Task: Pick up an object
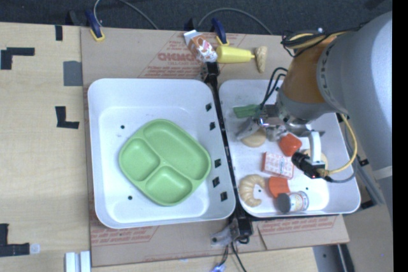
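Arm reaches in from the right, orange band above the wrist, gripper [264, 127] low in the right bin [344, 204], near its upper left part. Metal parts hang just over a pale, rounded item [255, 139], with a green piece [245, 111] just beside and above. Cannot tell whether the fingers are spread or pressed together; too small and cluttered there. Nothing visibly between them, so no hold confirmed. Other candidates lie in the same bin: orange block [289, 144], red-and-white packet [278, 164], croissant [251, 190], small red piece [278, 186], little jar [291, 202] on its side. Left bin [102, 111] carries a green divided plate [164, 161]. Judgement: approach done, grasp and lift both left; the task looks early, not yet secured.
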Available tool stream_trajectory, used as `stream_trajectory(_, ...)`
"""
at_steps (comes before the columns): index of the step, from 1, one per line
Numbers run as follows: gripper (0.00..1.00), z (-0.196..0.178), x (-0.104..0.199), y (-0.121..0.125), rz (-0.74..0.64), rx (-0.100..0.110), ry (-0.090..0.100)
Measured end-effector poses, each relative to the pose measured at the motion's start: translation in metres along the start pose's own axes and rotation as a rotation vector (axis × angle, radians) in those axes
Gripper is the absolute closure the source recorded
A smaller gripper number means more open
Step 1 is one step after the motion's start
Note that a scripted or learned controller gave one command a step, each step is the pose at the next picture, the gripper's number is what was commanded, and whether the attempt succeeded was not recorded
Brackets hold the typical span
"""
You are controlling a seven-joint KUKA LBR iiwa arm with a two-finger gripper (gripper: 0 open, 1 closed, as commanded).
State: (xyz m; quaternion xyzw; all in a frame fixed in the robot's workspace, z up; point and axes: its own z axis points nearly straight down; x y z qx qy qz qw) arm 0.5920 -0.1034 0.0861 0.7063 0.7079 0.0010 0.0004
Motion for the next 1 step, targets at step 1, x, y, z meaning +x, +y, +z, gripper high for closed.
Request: stream_trajectory(1,1.00,-0.0094,0.0001,0.0000,0.000,0.000,-0.001)
